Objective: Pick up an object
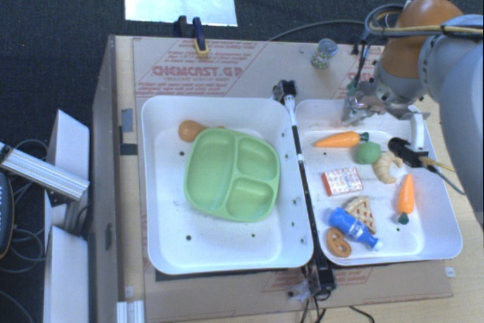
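At the near edge of the right bin (452, 240) a brown ring-shaped pretzel (338, 243) is seen, with a blue bottle (354, 228) lying on its side just beside it. A pizza slice (362, 212) is touched by the bottle on its far side. Farther in, a square red-and-white cracker (342, 181) lies flat near the middle of the bin, and a small carrot (406, 197) is laid lengthwise toward the right wall. Beyond these, a pale croissant (386, 167) is set against a green ball (368, 153).

A long carrot (338, 139) is laid crosswise near the far end of the same bin, its green tip pointed right. The gripper (354, 114) is found just beyond it, low over the far edge of the bin, slightly to the right of the carrot's middle and apart from it. Nothing is seen to be held. Whether the gripper is spread or pressed together cannot be told.

In the left bin (162, 242) a green divided plate (231, 174) is placed near the middle, and an orange ball (190, 131) is tucked against its far left corner.

On the bench beyond the bins a small jar (325, 53) is stood upright.
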`<state>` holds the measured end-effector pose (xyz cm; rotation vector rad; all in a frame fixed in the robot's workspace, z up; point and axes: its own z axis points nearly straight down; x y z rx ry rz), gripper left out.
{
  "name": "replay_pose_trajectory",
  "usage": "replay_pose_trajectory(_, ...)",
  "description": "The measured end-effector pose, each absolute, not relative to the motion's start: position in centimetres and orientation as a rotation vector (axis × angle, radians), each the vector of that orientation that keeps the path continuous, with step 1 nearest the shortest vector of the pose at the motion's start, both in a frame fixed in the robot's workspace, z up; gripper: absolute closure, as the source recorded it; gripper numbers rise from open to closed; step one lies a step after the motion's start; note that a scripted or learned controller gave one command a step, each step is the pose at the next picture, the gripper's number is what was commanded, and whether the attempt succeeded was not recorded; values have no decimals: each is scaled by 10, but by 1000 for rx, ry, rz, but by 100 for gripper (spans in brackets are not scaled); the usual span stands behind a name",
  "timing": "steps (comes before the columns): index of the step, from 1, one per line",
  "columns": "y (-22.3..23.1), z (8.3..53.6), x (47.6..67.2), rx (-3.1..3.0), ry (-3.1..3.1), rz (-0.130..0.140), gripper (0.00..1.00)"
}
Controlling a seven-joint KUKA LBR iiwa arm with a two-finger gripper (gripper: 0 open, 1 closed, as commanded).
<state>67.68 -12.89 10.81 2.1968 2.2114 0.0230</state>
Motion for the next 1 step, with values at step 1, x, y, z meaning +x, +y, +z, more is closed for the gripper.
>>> replay_pose_trajectory(1, -128, 105, 675, 2199, 2215, 19, 0)
